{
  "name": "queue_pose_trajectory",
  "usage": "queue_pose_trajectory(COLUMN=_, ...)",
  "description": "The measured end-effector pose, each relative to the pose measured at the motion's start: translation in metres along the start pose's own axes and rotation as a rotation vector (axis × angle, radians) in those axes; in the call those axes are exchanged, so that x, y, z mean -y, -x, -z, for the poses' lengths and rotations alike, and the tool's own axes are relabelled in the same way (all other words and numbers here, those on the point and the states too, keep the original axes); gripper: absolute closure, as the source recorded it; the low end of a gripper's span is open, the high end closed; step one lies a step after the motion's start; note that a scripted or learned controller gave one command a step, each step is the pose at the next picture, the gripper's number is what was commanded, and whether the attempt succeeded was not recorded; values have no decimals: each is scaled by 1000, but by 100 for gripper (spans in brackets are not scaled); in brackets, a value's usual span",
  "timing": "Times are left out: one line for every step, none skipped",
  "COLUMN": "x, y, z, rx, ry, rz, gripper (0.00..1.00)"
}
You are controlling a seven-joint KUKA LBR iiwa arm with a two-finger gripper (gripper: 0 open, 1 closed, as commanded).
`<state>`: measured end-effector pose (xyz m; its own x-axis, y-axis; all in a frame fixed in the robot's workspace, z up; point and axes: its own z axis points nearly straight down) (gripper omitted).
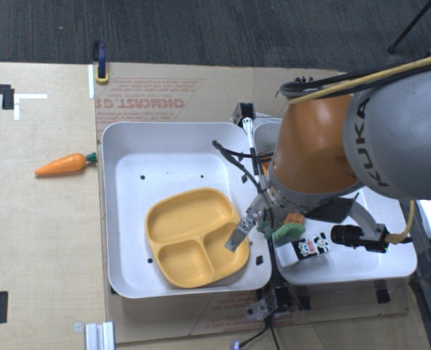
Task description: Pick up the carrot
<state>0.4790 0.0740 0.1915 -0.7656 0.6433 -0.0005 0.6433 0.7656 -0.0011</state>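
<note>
The carrot was orange with a small green stem stub at its right end. It lay flat on the tan surface, outside and to the left of the left white bin, its long axis nearly horizontal, tip pointing left.

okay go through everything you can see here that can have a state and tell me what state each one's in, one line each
Carrot: lying on its side on the bench, left of both bins, not held.
Yellow plate: flat in the left bin, nothing in its compartments.
Gripper: low over the plate's right edge, holding nothing.
Green object: at the left edge of the right bin, partly hidden by the arm.
Black-and-white box: resting in the right bin.
</note>
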Motion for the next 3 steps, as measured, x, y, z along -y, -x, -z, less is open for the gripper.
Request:
queue_pose_trajectory(x=-24, y=-9, z=-79, rx=18, ry=23, rz=39, gripper=0)
queue_pose_trajectory(x=-24, y=-7, z=-70, rx=21, ry=25, rz=30, gripper=100)
queue_pose_trajectory(x=-50, y=37, z=29, rx=3, ry=1, rz=-148, gripper=100)
